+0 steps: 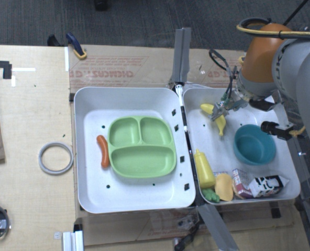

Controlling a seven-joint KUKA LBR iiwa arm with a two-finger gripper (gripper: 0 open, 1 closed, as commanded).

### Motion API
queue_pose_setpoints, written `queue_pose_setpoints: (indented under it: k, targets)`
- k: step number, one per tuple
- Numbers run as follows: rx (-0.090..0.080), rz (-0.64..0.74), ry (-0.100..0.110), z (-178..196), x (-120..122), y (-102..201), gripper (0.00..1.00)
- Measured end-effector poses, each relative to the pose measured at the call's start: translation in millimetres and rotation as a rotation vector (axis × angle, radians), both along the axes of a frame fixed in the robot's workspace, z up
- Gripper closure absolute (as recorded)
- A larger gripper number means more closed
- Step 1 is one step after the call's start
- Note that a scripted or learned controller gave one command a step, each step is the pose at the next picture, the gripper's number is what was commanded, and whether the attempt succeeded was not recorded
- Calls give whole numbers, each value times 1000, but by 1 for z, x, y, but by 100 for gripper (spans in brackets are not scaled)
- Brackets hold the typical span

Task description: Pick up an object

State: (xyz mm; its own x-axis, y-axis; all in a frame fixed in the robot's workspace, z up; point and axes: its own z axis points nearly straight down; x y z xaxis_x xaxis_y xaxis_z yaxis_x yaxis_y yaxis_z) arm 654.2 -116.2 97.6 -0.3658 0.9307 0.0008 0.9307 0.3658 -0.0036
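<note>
Pincer (221, 110) sat low in the right bin (288, 156), at its far left part, fingers clamped on a banana (218, 118). Banana count: one. It was yellow and curved, one end toward the bin's far left corner, the other hanging nearer, with the fingertips on its middle.

Right bin also held one teal bowl (255, 144) right of the banana, one yellow squeeze bottle (203, 168) along the left wall, one small green item (211, 195) at the near left, one yellow-orange piece (224, 186) beside it, and one printed carton (257, 185) near right.

Left bin (87, 156): one green divided plate (142, 146), one orange carrot-like piece (104, 151) just left of it.

Bench: one roll of tape (56, 157) left of the bins.
</note>
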Motion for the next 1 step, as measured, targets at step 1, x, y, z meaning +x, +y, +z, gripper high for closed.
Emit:
queue_pose_setpoints:
  k: [1]
  targets:
    - [-1, -88, -2, 92, 5, 57, 100]
